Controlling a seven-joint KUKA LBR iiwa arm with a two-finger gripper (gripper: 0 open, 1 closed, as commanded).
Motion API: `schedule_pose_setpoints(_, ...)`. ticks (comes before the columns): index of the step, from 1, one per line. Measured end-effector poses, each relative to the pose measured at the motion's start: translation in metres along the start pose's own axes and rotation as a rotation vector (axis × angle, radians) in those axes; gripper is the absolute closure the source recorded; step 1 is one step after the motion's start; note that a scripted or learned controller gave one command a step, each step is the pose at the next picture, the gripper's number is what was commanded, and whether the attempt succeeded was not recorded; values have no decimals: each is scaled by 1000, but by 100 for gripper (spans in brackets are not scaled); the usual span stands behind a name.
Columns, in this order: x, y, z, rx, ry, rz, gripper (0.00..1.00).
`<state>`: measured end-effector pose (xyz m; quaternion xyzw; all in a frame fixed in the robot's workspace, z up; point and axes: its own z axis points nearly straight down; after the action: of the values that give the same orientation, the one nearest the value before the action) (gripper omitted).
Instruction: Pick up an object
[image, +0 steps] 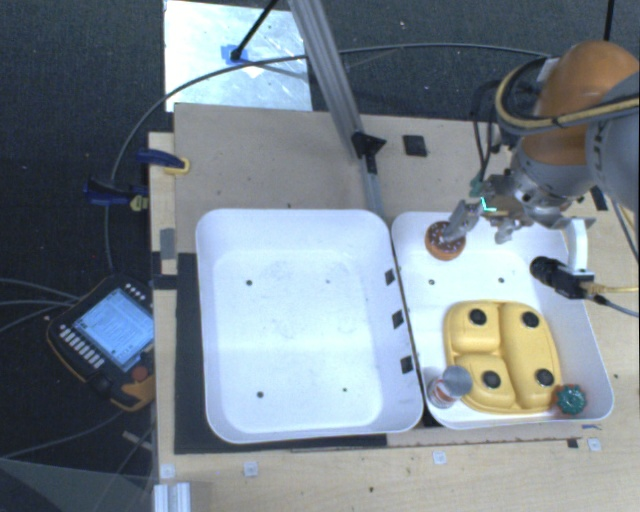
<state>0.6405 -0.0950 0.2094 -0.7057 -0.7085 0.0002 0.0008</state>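
Grey robot arm reaches over the right bin (590, 345), its gripper (452, 232) touching a small round brown object (444, 243) at that bin's far left corner, finger state impossible to tell, with a yellow moulded tray (502, 357) near the front edge

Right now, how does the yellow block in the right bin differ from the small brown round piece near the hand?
The yellow block is large, boxy and yellow with dark holes on top; the brown round piece is small, disc-like and orange-brown. The yellow block lies toward the near end of the right bin, apart from the hand; the brown round piece lies at the far end, right at the hand. Both rest in the right bin.
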Motion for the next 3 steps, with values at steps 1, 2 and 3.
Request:
schedule_pose_setpoints(1, 0, 1, -1, -3, 0, 0, 0)
schedule_pose_setpoints(2, 3, 9, 43, -1, -1, -2, 0)
schedule_pose_setpoints(3, 9, 5, 88, 0, -1, -2, 0)
